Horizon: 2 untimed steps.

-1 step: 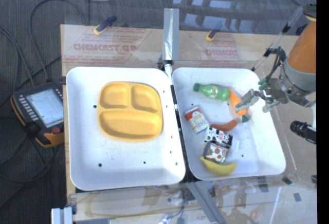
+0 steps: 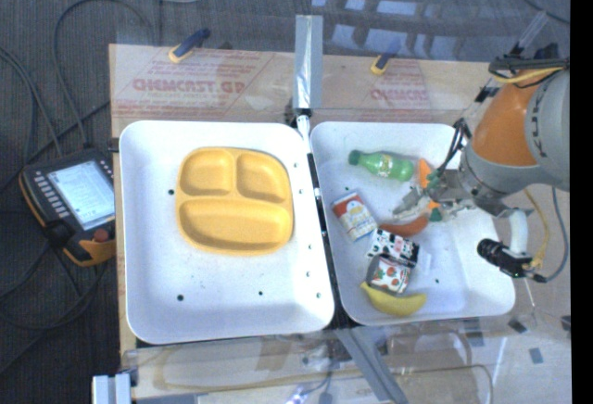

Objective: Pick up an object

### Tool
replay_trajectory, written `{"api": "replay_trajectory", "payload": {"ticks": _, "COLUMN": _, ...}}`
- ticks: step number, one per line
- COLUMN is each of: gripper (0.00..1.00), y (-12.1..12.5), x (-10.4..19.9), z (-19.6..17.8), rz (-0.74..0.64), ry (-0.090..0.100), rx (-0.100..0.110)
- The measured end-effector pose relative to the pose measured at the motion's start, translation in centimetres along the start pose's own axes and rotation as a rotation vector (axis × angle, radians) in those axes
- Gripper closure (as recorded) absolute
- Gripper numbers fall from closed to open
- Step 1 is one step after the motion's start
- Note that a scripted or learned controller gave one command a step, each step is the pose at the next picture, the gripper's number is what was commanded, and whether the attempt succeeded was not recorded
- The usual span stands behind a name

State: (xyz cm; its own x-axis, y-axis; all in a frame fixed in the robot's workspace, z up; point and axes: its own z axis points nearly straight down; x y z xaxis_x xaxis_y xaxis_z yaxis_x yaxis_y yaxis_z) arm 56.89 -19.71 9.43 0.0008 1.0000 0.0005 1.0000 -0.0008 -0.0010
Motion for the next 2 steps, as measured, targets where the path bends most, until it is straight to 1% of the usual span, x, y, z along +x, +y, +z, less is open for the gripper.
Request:
{"api": "replay_trajectory", "payload": {"ticks": 1, "gripper": 1.00, "y": 0.1, "x": 0.0, "z": -1.0, "rz": -0.001, "ry": 0.000, "rx": -0.002}}
{"api": "replay_trajectory", "payload": {"ticks": 2, "gripper": 1.00, "y": 2.2, "x": 2.7, "z": -8.6, "rz": 0.103, "ry": -0.002, "rx": 0.001}}
